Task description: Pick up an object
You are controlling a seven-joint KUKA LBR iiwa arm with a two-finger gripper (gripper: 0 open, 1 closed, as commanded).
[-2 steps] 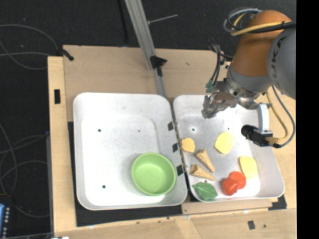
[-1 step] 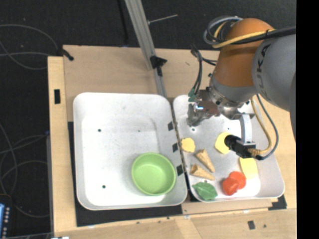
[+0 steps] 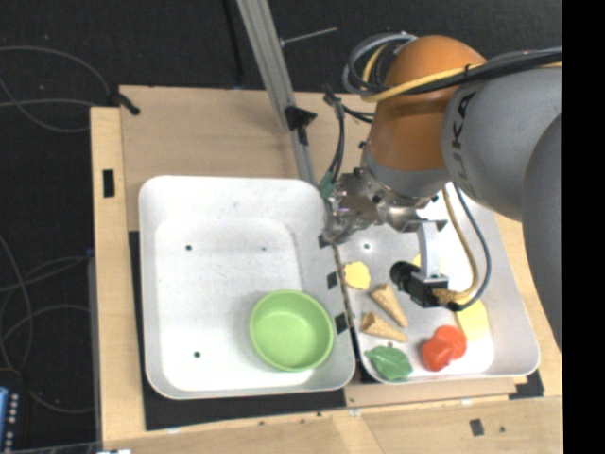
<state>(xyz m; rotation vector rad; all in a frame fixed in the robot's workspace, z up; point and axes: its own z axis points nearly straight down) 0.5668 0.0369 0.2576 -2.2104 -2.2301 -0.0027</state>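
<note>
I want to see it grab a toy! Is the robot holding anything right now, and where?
I cannot tell. The gripper hangs over the right bin, above the yellow piece, but nothing shows between its tips.

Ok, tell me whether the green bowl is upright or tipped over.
Upright. The green bowl sits in the left bin with its round rim facing up and its hollow inside showing, with nothing visible in it.

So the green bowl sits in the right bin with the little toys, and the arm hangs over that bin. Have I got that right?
Not quite. The camera view shows the green bowl in the left bin, apart from the toys. The small toys, such as the red one and the yellow one, lie in the right bin, and the arm does hang over that bin.
</note>
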